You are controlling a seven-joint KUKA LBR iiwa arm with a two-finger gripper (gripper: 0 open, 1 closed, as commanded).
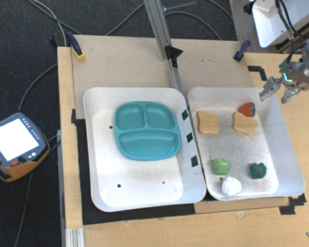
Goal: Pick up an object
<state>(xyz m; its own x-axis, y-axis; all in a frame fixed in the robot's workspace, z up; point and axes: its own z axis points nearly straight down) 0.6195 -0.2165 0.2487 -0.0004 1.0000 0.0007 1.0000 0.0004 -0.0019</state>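
The end effector [278, 92] is seen with its fingers spread apart and nothing between them, at the right bin's [291, 153] far edge. Just below it lies a red strawberry toy [246, 109], judged light, stiff and slick; a grasp across its middle is advised. The speckled bin floor offers ample room.

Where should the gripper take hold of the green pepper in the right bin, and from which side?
Probably from straight above, closing across the green pepper's rounded body at its widest part. It sits alone on the bin floor with free space to its left and right, while the white object lies close below it, so the fingers likely fit best left and right.
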